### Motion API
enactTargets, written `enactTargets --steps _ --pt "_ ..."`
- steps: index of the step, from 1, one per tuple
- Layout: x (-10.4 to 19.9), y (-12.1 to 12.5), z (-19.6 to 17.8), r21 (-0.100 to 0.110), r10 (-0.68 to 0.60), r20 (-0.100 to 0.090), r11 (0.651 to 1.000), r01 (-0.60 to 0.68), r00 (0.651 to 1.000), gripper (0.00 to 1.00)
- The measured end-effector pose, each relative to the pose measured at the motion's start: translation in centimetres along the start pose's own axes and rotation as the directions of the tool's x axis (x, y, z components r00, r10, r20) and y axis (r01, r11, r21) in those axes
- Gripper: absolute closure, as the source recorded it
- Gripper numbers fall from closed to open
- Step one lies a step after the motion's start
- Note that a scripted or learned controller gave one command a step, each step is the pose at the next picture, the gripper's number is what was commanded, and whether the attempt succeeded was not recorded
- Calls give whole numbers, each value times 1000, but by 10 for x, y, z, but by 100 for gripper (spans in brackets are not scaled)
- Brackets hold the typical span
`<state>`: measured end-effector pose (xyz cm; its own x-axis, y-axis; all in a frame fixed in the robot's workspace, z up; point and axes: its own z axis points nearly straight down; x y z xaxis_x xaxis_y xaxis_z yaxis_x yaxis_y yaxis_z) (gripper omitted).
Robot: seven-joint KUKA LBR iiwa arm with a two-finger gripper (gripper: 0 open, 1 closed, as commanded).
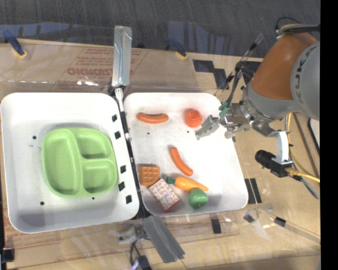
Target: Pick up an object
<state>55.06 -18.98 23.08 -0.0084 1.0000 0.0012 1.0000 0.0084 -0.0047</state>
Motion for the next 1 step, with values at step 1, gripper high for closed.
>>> enactTargets --steps 1 --pt "58 10 -45 -4 110 1 994 -110 994 0"
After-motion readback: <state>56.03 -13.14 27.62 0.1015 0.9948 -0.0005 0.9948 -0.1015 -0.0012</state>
